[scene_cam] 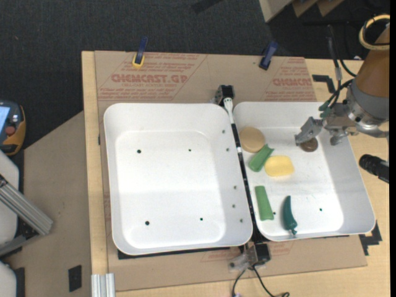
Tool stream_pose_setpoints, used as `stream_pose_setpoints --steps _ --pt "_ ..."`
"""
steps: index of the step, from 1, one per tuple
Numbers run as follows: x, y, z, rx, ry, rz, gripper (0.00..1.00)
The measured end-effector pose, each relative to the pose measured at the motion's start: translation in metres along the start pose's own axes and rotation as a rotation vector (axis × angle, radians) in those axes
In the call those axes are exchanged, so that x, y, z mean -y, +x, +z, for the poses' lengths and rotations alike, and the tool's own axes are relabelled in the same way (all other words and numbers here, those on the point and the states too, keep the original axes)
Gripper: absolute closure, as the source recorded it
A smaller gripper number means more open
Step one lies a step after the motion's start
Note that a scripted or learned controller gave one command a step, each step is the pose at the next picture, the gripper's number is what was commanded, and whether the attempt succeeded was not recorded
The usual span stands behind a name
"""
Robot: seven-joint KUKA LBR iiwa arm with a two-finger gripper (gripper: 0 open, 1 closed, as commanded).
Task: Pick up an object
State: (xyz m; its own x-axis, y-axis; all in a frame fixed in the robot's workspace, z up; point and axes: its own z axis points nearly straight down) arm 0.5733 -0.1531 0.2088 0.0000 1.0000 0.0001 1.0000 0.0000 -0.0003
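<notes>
My gripper (pixel 322 134) hangs over the back of the right bin (pixel 346 190), open, with nothing between its fingers. One grey finger (pixel 307 130) sits just above a small brown round piece (pixel 308 145) on the bin floor. To the left lie a tan disc (pixel 252 139), a short green block (pixel 260 158) and a yellow lump (pixel 279 166). Nearer the front lie a green stick (pixel 264 203) and a dark teal tool (pixel 289 216).
The left bin (pixel 167 178) sits beside the right one, with a black divider strip (pixel 238 159) between them. The arm's orange band (pixel 374 79) reaches in at the right. Blue clamps (pixel 141 51) (pixel 268 53) hold the cardboard at the back.
</notes>
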Motion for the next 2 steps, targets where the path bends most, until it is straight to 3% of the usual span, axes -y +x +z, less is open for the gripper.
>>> stream_pose_setpoints --steps 1,2 --pt "-0.039 -0.06 -0.142 0.011 -0.02 0.003 0.0" --pt "0.033 -0.062 -0.259 0.007 -0.017 0.003 0.0"
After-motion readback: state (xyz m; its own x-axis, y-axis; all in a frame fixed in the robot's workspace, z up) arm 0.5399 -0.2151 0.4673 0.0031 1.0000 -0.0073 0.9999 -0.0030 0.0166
